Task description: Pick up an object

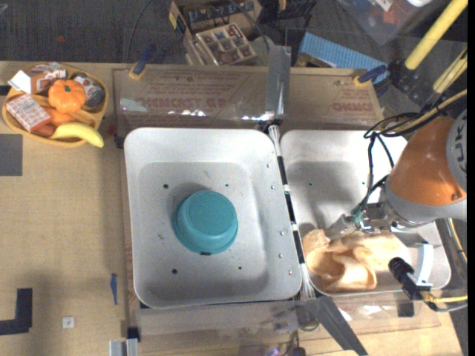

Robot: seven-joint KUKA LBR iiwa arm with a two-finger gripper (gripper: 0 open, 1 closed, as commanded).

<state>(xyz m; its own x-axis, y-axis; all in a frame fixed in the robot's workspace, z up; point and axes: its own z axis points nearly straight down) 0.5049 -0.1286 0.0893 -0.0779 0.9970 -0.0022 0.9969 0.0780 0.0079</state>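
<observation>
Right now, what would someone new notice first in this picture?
Probably the teal bowl, upside down in the middle of the left bin. Next, the arm's orange band over the right bin, with the gripper low above a crumpled tan cloth in its near corner. A basket of toy food sits at the far left.

the wooden bench (59, 221) carries two shallow white plastic bins, the left bin (141, 154) and the right bin (315, 150), side by side in the middle. a yellow bowl of toy food (53, 106) stands at the upper left of the frame.
</observation>
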